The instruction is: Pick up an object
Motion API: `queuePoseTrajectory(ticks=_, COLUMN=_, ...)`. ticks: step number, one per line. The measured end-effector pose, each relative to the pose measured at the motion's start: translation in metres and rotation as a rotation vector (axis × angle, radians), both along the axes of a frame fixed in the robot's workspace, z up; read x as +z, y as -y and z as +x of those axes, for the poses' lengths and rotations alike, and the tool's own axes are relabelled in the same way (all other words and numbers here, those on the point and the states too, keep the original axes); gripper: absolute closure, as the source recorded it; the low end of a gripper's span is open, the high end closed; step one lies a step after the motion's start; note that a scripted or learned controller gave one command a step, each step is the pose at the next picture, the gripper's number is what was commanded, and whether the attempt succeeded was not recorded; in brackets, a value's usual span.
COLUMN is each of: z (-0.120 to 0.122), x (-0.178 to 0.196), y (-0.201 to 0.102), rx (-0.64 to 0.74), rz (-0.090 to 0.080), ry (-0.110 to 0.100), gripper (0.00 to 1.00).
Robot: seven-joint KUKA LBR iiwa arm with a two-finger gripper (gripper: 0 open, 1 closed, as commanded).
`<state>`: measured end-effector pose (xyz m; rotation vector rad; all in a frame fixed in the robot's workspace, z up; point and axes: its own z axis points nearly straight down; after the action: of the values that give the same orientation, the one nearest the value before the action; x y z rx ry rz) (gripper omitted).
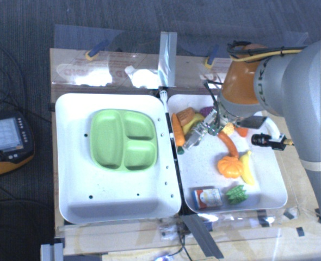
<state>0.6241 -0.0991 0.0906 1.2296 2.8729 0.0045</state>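
Observation:
My gripper is down in the right bin, near its upper left corner. It hangs over a small cluster of toy food: an orange carrot along the bin's left wall, a brown piece, a yellow piece and a purple piece. The gripper's tip is close beside the carrot and the yellow piece; I cannot tell whether it touches either. A thin orange pepper lies just right of the gripper.
Lower in the right bin lie an orange pumpkin, a yellow banana, a can and a green broccoli. The left bin holds a green divided plate. The arm's grey body covers the right bin's upper right.

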Motion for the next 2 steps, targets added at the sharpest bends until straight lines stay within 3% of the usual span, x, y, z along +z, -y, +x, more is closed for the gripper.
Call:
queuePoseTrajectory(ticks=1, z=-0.08, x=0.001, y=0.007, rx=-0.169, rz=0.002, ry=0.001, gripper=0.0)
queuePoseTrajectory(ticks=2, z=-0.021, x=0.0, y=0.002, rx=-0.128, rz=0.002, ry=-0.002, gripper=0.0)
